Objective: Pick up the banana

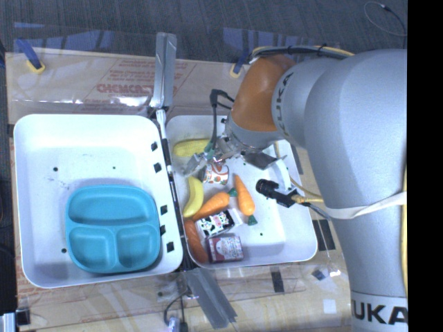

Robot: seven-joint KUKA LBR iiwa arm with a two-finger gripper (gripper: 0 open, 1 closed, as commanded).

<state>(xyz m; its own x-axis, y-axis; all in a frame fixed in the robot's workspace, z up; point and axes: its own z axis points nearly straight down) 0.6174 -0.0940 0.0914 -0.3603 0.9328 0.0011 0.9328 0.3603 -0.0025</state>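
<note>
Yellow banana beside carrots

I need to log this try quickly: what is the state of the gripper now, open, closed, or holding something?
Gripper: cannot be told; it is down in the right bin, next to the banana.

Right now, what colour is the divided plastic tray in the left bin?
Light blue, seen in the camera view.

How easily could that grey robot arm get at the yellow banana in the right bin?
Probably yes. The gripper hangs just above the curved yellow banana, whose upper side lies bare. An orange carrot presses against its right side and the white bin wall runs along its left, leaving little room.
</note>
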